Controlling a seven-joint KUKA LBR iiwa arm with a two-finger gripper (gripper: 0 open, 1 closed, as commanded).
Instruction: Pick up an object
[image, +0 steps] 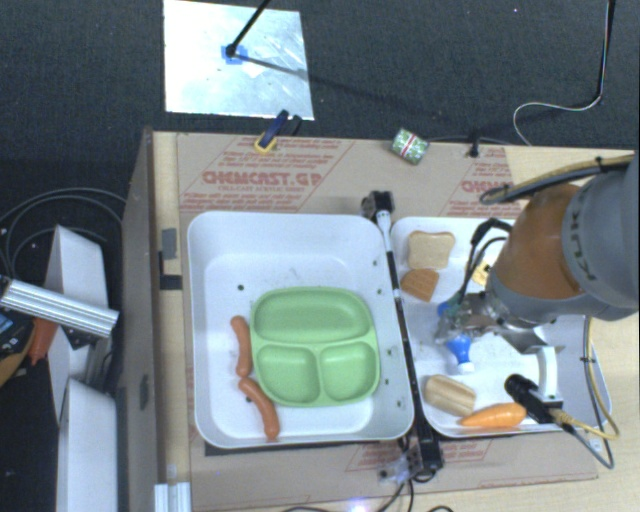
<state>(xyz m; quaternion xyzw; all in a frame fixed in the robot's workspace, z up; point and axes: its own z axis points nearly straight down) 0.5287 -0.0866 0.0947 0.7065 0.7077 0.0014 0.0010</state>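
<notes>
The grey arm with its orange band reaches into the right-hand shallow white plastic bin (425, 338), and the end effector (458, 325) hangs low over the middle of that bin's floor. Whether it is apart or together cannot be made out from this angle, and nothing can be seen clamped in it.

Directly below the end effector, at its tip, lies a small blue-and-white plastic item (459, 351); whether the two touch cannot be told. Beyond the end effector, toward the bin's far corner, lies a pale slice of toast (430, 248), and just nearer than that a brown wedge of crusty bread (419, 284). On the near side of the end effector rests a tan oval bread roll (449, 394), and beside the roll, against the bin's near wall, an orange toy carrot (492, 416).

Well to the left of the end effector, past the divider between the bins, the left-hand white bin (290, 238) holds a light green three-compartment plastic tray (315, 345). Two orange-red sausages lie just left of the tray, one upright along its edge (240, 345) and one slanting at its near corner (262, 408).

Far beyond the end effector, on the brown cardboard-covered bench (300, 175), sits a small green-and-white cylinder (409, 145).
</notes>
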